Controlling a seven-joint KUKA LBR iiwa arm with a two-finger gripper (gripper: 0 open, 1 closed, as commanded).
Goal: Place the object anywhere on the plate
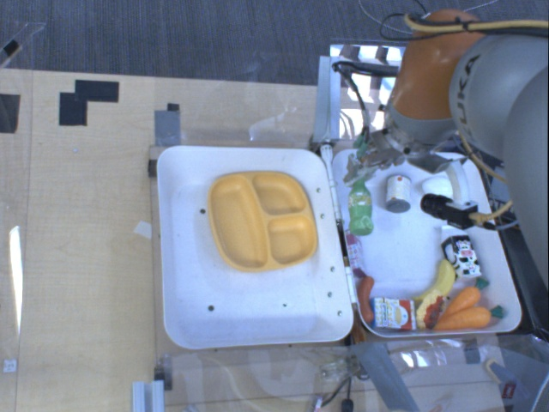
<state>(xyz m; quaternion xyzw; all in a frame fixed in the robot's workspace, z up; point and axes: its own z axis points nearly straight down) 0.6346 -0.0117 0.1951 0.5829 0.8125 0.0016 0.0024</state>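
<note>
A yellow plate (260,219) with three compartments lies in the left white bin (197,307), and nothing rests on it. My gripper (367,155) hangs over the top left corner of the right bin (403,247), below the orange wrist band. Just under it lies a green bottle (360,210) with its cap toward the gripper; I cannot tell whether they touch. To the right of the gripper stands a small grey and white can (397,191).
Along the right bin's front lie a juice box (393,313), a banana (437,286), two carrots (463,310), a black and white cow toy (463,257) and a red piece (366,293). The arm's grey body covers the bin's far right.
</note>
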